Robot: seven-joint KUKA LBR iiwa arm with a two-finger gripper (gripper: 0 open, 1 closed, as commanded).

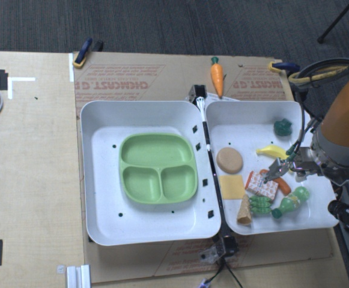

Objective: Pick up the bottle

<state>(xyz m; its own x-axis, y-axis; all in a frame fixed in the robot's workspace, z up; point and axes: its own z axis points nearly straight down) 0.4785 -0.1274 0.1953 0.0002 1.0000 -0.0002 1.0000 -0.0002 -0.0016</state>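
Grey arm (336,146) with orange band and dark metal end effector (277,171).

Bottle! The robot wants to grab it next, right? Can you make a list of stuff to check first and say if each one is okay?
1. Bottle in sight: ok. The green bottle lies on its side near the front right corner of the right bin.
2. Gripper over the bottle: not ok. The gripper hangs over the red-and-white packet, up and left of the bottle.
3. Gripper free of other things: cannot tell. Its fingertips sit close to the packet and the orange sausage.
4. Room around the bottle: not ok. The green pea pods lie just to its left and the bin wall is close.
5. Bottle already gripped: not ok.
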